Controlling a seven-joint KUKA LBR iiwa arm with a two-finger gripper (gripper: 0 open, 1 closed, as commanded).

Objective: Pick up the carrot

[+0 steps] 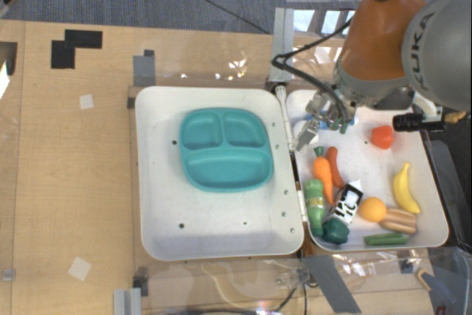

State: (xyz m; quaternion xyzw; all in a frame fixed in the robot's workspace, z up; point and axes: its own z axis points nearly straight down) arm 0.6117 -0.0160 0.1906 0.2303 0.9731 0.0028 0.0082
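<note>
Orange carrot [322,175] in right bin [435,181]

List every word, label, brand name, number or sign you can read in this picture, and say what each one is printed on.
"KUKA": dark letters running down the grey shell of the arm, partly cut off.
Black-and-white pack in the right bin, beside the carrot: it carries printed marks, but they are too small and blurred to read.
Nothing else is legible.
</note>
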